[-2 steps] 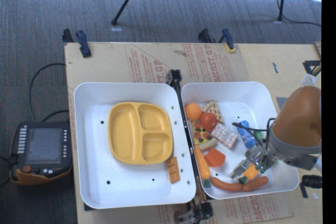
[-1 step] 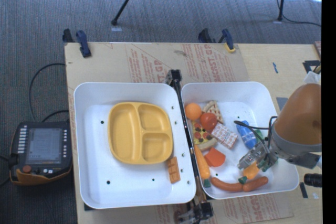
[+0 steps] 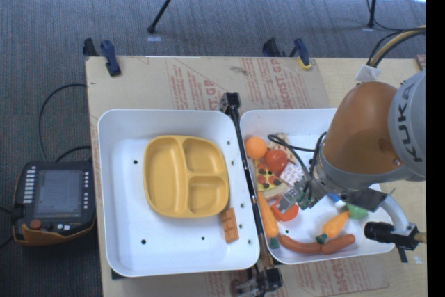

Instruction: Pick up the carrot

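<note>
A long orange carrot (image 3: 268, 216) with a green tip lies along the left wall of the right bin (image 3: 292, 115), pointing toward the front. A shorter orange carrot-like piece (image 3: 336, 224) with a green end rests near the bin's front right. My gripper (image 3: 292, 198) hangs over the middle of the right bin, just right of the long carrot and directly above a red piece (image 3: 285, 212). The arm's orange band (image 3: 361, 135) hides much of the bin's right half.
An orange ball (image 3: 255, 147), a red tomato (image 3: 276, 160), a pizza slice (image 3: 265, 179), a sausage (image 3: 316, 245) and a green piece (image 3: 358, 211) share the right bin. The left bin (image 3: 118, 219) holds a yellow divided plate (image 3: 185, 175) and a small brown block (image 3: 229, 225).
</note>
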`<state>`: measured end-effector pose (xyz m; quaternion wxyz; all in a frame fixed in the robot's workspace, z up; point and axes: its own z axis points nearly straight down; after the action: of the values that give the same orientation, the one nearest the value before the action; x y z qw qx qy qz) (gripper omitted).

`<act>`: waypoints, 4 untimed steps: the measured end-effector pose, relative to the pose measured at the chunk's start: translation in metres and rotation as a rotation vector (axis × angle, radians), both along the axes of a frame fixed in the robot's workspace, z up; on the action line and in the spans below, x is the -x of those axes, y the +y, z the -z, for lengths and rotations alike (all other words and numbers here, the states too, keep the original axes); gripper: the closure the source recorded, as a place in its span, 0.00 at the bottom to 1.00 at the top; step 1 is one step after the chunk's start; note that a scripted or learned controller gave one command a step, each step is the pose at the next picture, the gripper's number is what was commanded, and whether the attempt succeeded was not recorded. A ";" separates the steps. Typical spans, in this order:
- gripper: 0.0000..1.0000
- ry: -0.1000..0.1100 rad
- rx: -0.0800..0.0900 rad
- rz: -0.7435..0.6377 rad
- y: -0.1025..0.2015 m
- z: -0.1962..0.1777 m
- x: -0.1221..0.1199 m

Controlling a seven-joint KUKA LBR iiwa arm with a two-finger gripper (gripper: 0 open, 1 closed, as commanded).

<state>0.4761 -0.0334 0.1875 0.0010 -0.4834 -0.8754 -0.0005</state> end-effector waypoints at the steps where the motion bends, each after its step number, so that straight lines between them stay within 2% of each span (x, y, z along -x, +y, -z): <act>1: 1.00 0.002 0.002 0.563 0.008 0.001 0.001; 2: 0.00 0.002 0.002 0.562 0.008 0.000 0.001; 3: 0.00 0.003 0.001 0.284 -0.030 0.001 0.001; 4: 0.00 0.003 0.001 0.130 -0.118 0.098 -0.016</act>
<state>0.4922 -0.1518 0.0892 0.0021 -0.5390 -0.8423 0.0005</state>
